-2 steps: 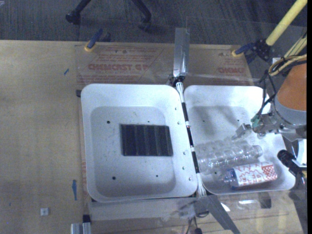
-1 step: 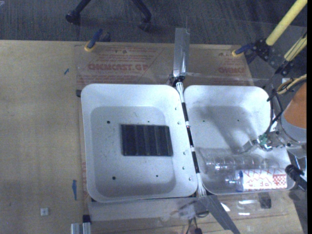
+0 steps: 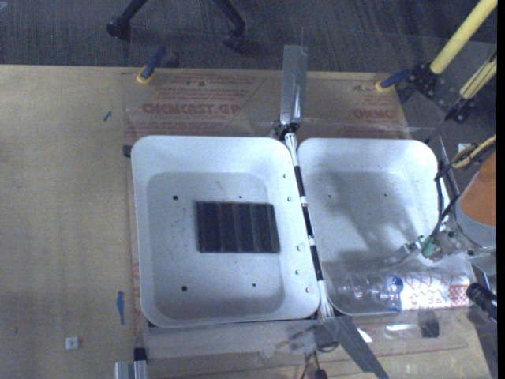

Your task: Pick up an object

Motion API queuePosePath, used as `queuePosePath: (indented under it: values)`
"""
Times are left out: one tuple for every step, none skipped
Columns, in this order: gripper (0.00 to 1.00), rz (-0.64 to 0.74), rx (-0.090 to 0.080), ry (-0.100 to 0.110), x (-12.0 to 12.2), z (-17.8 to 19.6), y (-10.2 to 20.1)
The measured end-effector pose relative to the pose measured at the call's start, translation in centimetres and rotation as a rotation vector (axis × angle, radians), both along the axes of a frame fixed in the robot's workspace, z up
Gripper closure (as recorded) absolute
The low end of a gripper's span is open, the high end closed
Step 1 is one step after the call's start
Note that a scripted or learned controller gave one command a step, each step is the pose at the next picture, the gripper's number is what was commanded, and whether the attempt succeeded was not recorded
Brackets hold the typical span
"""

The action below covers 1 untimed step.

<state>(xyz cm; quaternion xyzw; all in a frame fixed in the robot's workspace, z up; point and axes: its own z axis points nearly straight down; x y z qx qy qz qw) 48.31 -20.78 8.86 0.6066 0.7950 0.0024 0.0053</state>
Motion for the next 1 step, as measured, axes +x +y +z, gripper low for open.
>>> queuePosePath:
  values:
    - [0.0,-0.05,0.002,-0.003,4.41,0.03,6.96]
